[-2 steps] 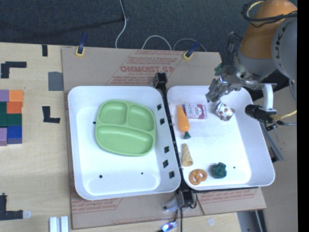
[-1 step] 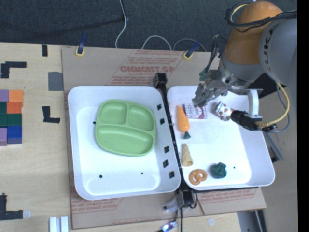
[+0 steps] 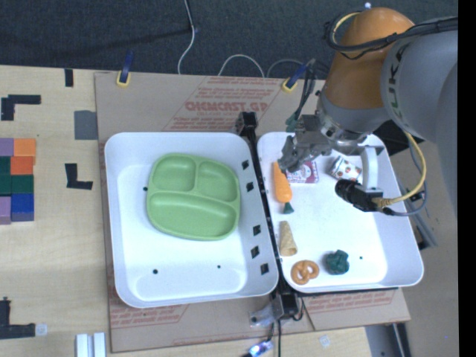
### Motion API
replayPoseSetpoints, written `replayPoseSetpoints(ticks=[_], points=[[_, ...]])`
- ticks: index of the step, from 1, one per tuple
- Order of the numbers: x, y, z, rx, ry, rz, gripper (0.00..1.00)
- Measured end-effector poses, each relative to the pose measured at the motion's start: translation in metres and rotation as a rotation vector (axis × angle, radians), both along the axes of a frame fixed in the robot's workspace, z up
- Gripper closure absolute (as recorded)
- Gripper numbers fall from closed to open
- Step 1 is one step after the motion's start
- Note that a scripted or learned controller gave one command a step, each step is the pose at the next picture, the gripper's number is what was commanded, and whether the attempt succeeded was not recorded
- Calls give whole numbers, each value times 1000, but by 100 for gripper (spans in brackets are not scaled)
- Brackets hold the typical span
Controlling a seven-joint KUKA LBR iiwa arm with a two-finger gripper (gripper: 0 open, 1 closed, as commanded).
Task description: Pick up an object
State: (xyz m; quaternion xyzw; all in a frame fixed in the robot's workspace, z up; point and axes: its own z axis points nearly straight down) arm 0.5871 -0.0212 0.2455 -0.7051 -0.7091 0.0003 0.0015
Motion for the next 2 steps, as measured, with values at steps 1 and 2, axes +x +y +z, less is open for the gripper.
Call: replayPoseSetpoints(ticks=[1, 2], points=[[-18, 56, 1, -1, 1, -1, 100], [-44, 110, -3, -2, 1, -1, 100]])
